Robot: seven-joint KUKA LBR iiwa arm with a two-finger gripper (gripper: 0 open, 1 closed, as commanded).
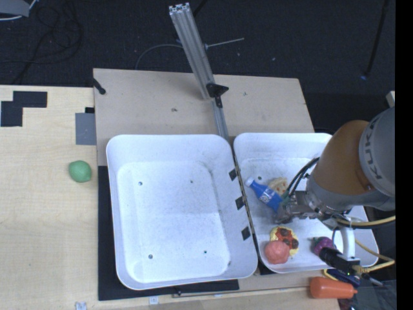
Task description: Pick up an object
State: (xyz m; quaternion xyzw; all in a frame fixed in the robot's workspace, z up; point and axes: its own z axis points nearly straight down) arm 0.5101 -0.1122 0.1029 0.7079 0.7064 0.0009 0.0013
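1. Arm [352, 166], grey with an orange band, reaches in from the right edge of the table [45, 237] and hangs low over the right bin [277, 144].
2. Its hand [288, 213] sits near the middle of that bin. Whether it is open or closed cannot be told; cables and the wrist hide it.
3. Objects to choose from lie in the right bin. A blue bottle [264, 193] lies tilted just left of the hand, near the bin's left wall, with a pale lump [279, 185] touching it.
4. A red ball [277, 252] sits in the bin's front left corner, and a yellow and red toy [285, 237] rests against it.
5. A purple item [322, 243] lies near the front edge, to the right of the ball.
6. The left bin [122, 154] stands beside the right one, their walls touching.
7. A green ball [80, 171] lies on the table, well apart from both bins, towards the left edge.
8. An orange item [330, 287] lies on the table at the front right corner, outside the bins.
9. Step in hand, as a judgement: the approach, with the hand lowered close to the bottle and toy.
10. Next move likely calls for closing on one object, then lifting straight up clear of the others.
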